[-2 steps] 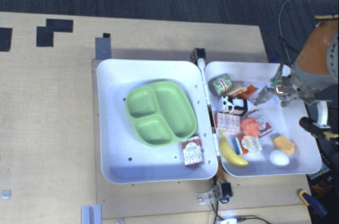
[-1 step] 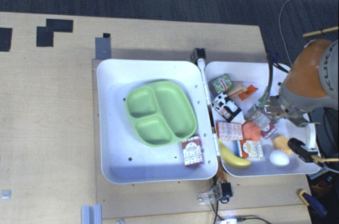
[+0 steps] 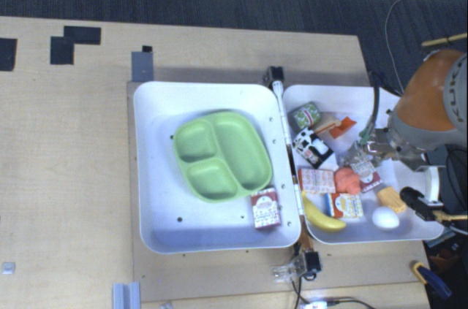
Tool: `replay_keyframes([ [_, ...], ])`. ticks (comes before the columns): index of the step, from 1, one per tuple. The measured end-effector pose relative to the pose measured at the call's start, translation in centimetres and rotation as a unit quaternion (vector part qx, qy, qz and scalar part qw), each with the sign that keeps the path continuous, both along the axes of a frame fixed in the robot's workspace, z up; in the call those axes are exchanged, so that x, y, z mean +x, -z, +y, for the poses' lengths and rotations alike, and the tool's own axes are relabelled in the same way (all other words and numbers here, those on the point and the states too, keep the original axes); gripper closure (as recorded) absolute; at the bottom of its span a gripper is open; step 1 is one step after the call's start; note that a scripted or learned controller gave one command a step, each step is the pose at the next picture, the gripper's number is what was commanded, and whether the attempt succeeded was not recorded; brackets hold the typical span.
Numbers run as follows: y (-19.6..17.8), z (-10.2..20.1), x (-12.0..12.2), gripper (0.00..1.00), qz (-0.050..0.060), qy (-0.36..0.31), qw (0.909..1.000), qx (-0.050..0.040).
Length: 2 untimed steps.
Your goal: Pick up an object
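The right bin [image 3: 409, 231] holds several small things. Among them are a green can [image 3: 306, 114], a black-and-white spotted box [image 3: 313, 147], a pink carton [image 3: 316, 180], a red-orange lump [image 3: 348, 180], a banana [image 3: 323, 216], a white egg [image 3: 385, 218] and a yellow block [image 3: 391, 198]. My gripper [image 3: 363, 152] hangs low over the middle of this bin, just above a small red-and-white packet [image 3: 367, 172] and right of the spotted box. I see nothing lifted in it.
In the left bin [image 3: 153, 176] lie a green divided plate [image 3: 221, 154] and a small red box [image 3: 265, 210] near its front right corner. The grey arm with its orange band [image 3: 437, 92] reaches over the right bin's right rim.
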State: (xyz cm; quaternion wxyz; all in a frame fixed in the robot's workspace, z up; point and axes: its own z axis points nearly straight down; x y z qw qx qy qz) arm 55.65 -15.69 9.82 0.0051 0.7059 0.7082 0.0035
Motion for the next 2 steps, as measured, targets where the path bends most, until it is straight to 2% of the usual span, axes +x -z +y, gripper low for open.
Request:
replay_keyframes([
  [1,-11.31,5.97,11.22,1.00,0.002,-0.002,1.0000,0.0013],
  [2,-12.30,5.91,11.25,1.00,0.001,-0.004,1.0000,0.0000],
])
